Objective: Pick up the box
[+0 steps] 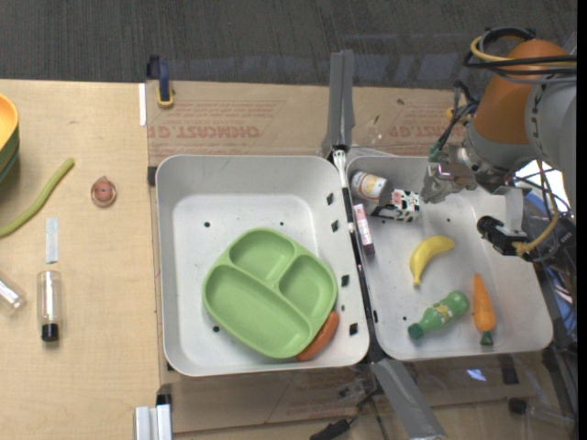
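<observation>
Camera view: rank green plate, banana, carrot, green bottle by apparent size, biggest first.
1. Green plate, in the left bin, by far the largest.
2. Green bottle and banana, right bin: these look about alike, so I won't rank them.
3. Carrot, slightly smaller and thinner, by a narrow margin.

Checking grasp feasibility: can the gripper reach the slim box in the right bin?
Probably, from above: nothing lies on the slim box. But it hugs the left wall of the right bin, likely leaving the gripper little room on that side.
</observation>
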`<state>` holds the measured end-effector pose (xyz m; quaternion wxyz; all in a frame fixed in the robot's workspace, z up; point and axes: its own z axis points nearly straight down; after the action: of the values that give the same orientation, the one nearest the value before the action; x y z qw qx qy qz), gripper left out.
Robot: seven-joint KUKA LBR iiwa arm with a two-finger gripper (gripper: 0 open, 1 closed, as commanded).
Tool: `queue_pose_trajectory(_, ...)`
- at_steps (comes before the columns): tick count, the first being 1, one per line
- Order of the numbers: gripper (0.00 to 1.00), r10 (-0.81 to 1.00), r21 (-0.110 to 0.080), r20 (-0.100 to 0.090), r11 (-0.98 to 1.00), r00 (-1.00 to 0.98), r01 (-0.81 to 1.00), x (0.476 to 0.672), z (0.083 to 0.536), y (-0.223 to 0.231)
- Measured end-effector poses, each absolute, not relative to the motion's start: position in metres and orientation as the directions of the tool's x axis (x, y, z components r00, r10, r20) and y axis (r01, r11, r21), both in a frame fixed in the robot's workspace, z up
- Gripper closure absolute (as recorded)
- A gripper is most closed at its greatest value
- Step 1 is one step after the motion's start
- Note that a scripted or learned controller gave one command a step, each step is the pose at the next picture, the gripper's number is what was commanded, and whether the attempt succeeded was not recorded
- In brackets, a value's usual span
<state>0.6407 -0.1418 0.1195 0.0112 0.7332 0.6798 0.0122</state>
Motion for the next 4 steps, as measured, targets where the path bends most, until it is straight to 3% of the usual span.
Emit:
queue_pose_trajectory(1, 1.00, 0.962, 0.002, -0.003, 0.274, -0.274, 0.962, 0.652, 0.206, -0.188)
queue_pose_trajectory(3, 1.00, 0.988, -0.001, -0.002, 0.157, -0.157, 0.988, 0.660, 0.437, -0.167)
queue_pose_trajectory(4, 1.00, 0.993, -0.002, -0.001, 0.121, -0.121, 0.993, 0.620, 0.287, -0.146)
